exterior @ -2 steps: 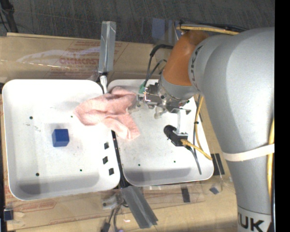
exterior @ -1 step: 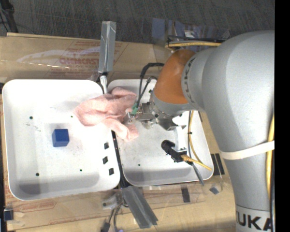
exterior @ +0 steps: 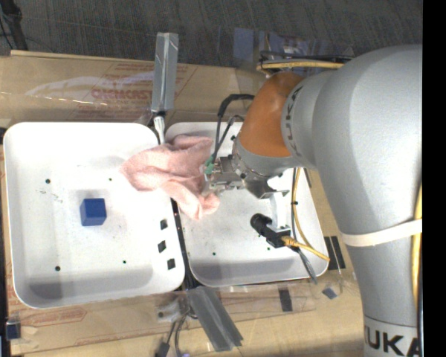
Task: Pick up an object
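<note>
Meeting the right edge of the crumpled pink cloth, the gripper sat low over the right bin; whether it was clenched or released I could not tell. The cloth lay draped across the rims where the two bins met, partly in each. Right of the cloth rose the grey arm with its orange band. Left of the cloth, well apart, a blue cube rested in the left bin. Above the cloth stood a grey metal bar. Brown cardboard lay under both bins, with dark carpet beyond.
</note>
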Controlling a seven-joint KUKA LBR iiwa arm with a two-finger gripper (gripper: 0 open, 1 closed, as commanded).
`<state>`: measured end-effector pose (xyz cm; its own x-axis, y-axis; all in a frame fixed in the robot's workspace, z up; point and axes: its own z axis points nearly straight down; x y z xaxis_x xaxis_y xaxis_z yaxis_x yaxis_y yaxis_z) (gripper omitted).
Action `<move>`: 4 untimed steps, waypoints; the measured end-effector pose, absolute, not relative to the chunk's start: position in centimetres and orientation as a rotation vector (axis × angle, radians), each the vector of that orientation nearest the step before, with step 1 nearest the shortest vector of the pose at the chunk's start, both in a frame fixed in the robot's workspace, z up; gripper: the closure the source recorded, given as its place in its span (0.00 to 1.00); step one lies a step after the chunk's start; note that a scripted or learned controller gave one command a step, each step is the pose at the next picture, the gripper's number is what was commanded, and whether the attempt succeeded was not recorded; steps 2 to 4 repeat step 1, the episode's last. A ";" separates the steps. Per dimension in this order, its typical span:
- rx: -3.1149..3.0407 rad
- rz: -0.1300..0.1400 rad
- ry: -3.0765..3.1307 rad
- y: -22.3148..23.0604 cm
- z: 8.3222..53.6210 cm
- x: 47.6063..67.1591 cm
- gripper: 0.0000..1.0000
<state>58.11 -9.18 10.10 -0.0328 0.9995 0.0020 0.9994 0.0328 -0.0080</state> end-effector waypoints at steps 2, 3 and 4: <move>-1.764 0.002 -2.600 -9.1 21.2 60.3 1.00; -1.764 0.002 -2.600 -9.1 21.2 60.3 1.00; -1.764 0.002 -2.600 -9.1 21.2 60.3 1.00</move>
